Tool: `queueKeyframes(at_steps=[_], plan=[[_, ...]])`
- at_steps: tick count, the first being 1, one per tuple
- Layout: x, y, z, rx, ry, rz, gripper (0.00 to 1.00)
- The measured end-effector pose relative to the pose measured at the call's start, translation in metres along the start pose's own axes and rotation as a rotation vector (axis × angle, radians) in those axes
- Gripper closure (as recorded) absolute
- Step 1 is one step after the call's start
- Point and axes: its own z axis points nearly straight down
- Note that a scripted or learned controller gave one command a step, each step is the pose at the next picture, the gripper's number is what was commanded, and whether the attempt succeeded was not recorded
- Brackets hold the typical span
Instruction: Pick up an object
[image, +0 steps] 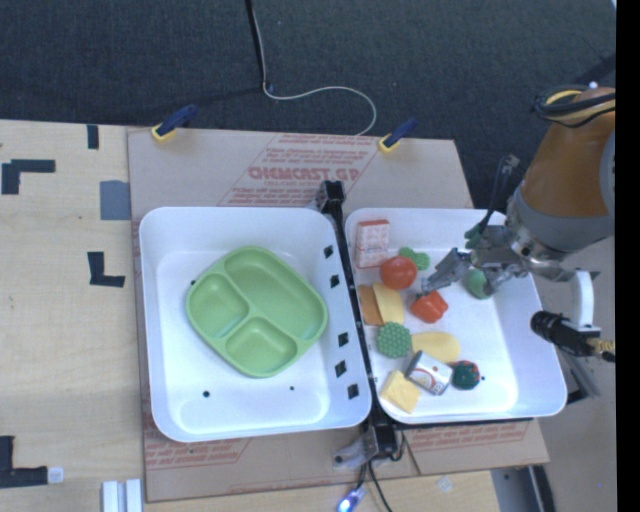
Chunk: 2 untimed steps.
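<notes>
- Two shallow white bins sit side by side on a cardboard sheet in the middle of the frame; the left bin (160, 330) holds a light green divided plate (257, 311), lying flat near its centre
- The right bin (520, 370) holds a scatter of small toy foods, mostly toward its left half; a white and red carton (372, 241) lies at the upper left of this bin; just below it is a red tomato (397, 271) with a small green leafy piece (414, 258) touching its right
- Lower down: an orange-tan slab (370, 304), a yellow piece (391, 307), a red-orange chunk (429, 306), a textured green round (394, 340), a pale yellow oval (437, 347), a small white and red can (431, 376), a dark green and red ball (466, 376) and a yellow wedge (401, 392) near the bottom edge
- The grey arm with its orange band (565, 190) reaches in from the right of the frame; its gripper (470, 270) hangs over the upper right part of the right bin, with one dark finger (447, 270) angled toward the red-orange chunk; a small green object (478, 284) sits right at the tool, but whether the fingers are spread or pinching it cannot be told
</notes>
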Motion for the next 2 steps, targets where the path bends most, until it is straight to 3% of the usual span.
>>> queueKeyframes(at_steps=[1, 2], plan=[[0.0, 0.002, -0.005, -0.009, -0.001, -0.002, 0.0], [0.01, 0.005, 0.053, -0.004, -0.001, -0.002, 0.0]])
